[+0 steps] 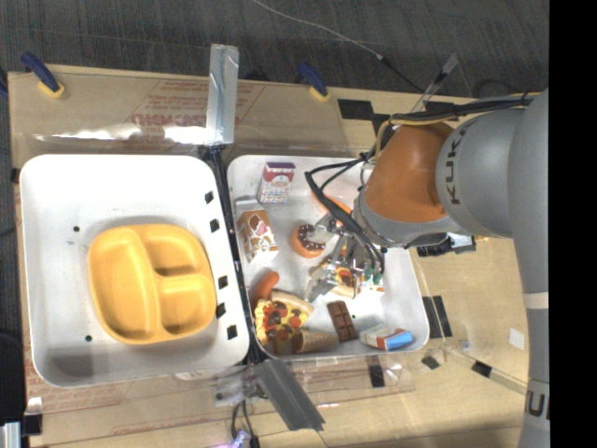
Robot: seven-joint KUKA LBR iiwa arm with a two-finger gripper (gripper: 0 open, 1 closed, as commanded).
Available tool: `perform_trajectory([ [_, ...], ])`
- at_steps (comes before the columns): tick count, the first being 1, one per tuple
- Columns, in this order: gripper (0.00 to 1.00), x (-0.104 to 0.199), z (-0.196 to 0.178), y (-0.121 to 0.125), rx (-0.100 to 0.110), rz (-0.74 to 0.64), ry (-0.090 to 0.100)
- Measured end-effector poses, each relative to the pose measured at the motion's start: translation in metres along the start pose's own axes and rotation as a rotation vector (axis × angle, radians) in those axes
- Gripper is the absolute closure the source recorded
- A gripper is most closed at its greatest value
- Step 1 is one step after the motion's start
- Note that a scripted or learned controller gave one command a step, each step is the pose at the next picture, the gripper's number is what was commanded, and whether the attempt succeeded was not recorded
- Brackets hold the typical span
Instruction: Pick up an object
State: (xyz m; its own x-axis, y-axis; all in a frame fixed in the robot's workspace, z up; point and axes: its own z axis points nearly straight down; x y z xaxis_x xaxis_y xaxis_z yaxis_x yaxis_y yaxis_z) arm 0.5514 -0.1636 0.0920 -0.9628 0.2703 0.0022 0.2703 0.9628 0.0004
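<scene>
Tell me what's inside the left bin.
The left bin holds one yellow divided tray lying flat, its compartments bare. Whatever part of the bin floor lies under that tray is covered and can't be checked.

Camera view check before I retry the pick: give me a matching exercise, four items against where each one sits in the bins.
Items:
1. yellow divided plastic tray
2. small white and pink carton
3. brown chocolate bar toy
4. toy pizza slice

Places:
A. right bin, far edge
B. left bin, middle
C. right bin, near left corner
D. right bin, near edge, beside the white and blue box

Pairs: 1-B, 2-A, 3-D, 4-C
</scene>
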Motion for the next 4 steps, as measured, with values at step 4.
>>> perform_trajectory([
  [4, 0.0, -0.056, -0.001, 0.037, 0.0, 0.096, -0.004],
])
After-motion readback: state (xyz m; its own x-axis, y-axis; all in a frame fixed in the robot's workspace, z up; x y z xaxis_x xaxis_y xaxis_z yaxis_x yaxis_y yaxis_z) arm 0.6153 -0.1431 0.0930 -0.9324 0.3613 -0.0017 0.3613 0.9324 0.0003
